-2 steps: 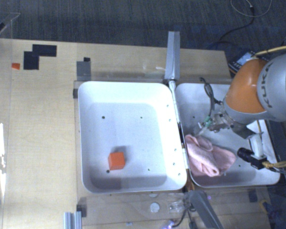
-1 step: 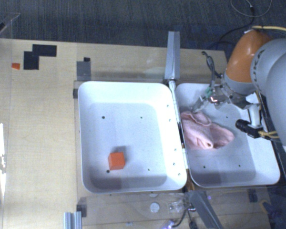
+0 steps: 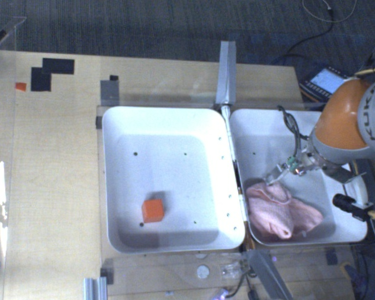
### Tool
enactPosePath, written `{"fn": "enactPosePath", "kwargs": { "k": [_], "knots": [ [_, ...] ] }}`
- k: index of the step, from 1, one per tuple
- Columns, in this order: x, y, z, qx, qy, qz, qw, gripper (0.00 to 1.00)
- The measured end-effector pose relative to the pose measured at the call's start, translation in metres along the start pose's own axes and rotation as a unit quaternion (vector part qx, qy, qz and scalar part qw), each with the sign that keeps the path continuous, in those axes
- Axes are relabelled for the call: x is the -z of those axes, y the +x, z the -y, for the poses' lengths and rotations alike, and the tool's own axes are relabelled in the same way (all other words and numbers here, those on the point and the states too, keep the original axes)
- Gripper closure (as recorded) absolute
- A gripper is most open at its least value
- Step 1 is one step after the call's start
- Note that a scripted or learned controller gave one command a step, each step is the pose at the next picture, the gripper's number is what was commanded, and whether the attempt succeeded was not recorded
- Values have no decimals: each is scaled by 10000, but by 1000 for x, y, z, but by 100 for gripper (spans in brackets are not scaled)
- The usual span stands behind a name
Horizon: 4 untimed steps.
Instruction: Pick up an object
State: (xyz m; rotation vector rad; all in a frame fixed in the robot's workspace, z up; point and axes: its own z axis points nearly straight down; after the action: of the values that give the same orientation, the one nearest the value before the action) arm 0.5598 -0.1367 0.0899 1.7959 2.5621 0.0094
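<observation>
Table: light wood surface; black angular markings and a small orange square at its 10 o'clock corner.
Left bin: shallow, white, rounded corners. Holds one orange block, lying flat toward the bin's 7 o'clock, well apart from every wall.
Divider: a grey metal rail runs up from the seam between the two bins toward 12 o'clock.
Right bin: white, touching the left bin along the seam. Holds a crumpled pink cloth spread over its 6 o'clock half.
Tool: low over the right bin, just above the cloth's 12 o'clock edge; whether it touches the cloth cannot be told. Spread of fingers: cannot tell.
Arm: grey with orange band, entering from 3 o'clock.
Writing: partial dark lettering on the arm's grey shell at the frame edge, not legible.
</observation>
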Motion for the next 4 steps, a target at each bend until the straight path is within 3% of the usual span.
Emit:
{"fn": "enactPosePath", "kwargs": {
  "k": [1,2,3,4],
  "knots": [
    [2,47,30,1358,-43,24,9907,0],
    [0,25,-16,328,-10,-3,9995,0],
    [2,57,49,523,-37,14,9986,0],
    [49,20,53,722,31,-20,9974,0]
  ]
}}
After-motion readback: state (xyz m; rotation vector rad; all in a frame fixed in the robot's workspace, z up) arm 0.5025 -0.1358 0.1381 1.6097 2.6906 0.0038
